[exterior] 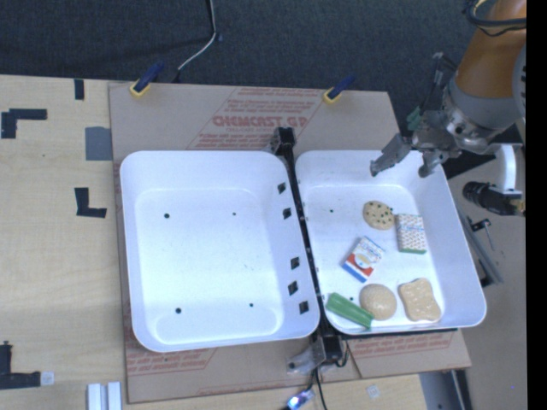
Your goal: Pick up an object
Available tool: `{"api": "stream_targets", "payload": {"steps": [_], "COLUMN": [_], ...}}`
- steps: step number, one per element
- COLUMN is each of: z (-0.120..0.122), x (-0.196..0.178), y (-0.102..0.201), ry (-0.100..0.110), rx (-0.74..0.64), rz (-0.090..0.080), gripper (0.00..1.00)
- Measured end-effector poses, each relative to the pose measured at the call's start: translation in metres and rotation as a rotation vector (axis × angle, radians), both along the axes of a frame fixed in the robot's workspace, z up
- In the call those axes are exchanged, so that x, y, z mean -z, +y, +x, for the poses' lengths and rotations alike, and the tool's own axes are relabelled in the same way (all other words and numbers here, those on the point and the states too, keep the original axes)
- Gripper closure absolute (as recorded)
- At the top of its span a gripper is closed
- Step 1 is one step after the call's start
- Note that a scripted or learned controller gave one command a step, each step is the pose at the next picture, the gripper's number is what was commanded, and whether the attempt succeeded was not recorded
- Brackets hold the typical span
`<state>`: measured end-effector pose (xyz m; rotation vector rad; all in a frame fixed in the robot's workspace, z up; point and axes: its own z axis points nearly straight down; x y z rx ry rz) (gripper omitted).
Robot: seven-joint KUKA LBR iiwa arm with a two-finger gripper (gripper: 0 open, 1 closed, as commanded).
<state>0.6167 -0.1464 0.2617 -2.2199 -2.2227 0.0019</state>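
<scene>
The right bin (325, 186) holds several small items: a round chocolate-chip cookie (378, 214), a speckled pale packet (411, 233), a small blue, white and red carton (364, 257), a tan round bun (378, 301), a beige biscuit-shaped piece (420, 300) and a green bar (349, 309) at the front edge. My gripper (401, 165) hangs above the bin's far right corner, beyond the cookie. Its two dark fingers are spread apart with nothing between them.
The left bin (205, 165) sits beside the right one, with a black divider strip (293, 229) between them. Both rest on a cardboard sheet (248, 118) held by clamps. A black cable (201, 45) runs along the back.
</scene>
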Motion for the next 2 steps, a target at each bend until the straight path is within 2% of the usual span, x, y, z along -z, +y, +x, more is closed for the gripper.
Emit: {"api": "stream_targets", "payload": {"steps": [1, 2], "z": [0.034, 0.013], "x": [0.116, 0.133], "y": [0.001, -0.082], "ry": [0.01, 0.003], "rx": [-0.001, 0.006], "rz": [0.001, -0.002], "gripper": [0.0, 0.0]}}
